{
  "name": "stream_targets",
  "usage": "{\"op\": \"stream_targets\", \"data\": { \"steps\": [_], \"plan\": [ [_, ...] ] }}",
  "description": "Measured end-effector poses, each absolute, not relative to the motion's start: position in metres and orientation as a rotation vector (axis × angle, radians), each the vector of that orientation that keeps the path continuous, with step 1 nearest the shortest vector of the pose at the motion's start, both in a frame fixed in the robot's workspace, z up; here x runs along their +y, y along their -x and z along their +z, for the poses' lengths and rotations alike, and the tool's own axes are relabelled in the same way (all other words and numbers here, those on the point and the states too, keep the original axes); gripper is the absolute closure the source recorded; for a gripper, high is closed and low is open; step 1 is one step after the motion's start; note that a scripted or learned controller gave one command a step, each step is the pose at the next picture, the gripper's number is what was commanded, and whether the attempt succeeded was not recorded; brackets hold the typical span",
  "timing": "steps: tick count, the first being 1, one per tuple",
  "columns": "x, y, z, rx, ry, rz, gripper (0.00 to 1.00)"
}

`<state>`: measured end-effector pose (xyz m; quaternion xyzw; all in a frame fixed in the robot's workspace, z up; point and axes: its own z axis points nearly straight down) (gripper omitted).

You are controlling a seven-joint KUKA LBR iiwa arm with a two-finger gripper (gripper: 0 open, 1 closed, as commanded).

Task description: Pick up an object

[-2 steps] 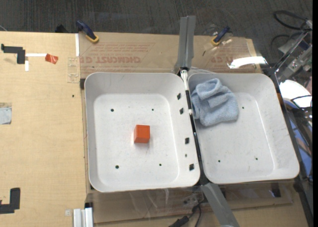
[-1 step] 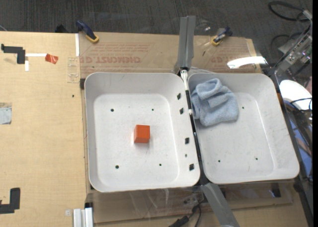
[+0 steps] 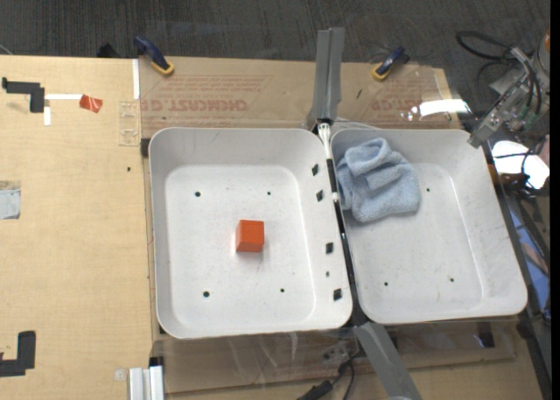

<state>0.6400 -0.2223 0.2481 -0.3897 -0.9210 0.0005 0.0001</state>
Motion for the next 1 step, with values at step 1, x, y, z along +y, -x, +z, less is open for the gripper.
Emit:
{"op": "stream_targets", "data": {
  "steps": [1],
  "plan": [
    [-0.2216,-0.6520,0.2233,-2.917,1.170,0.001,1.00]
  ]
}}
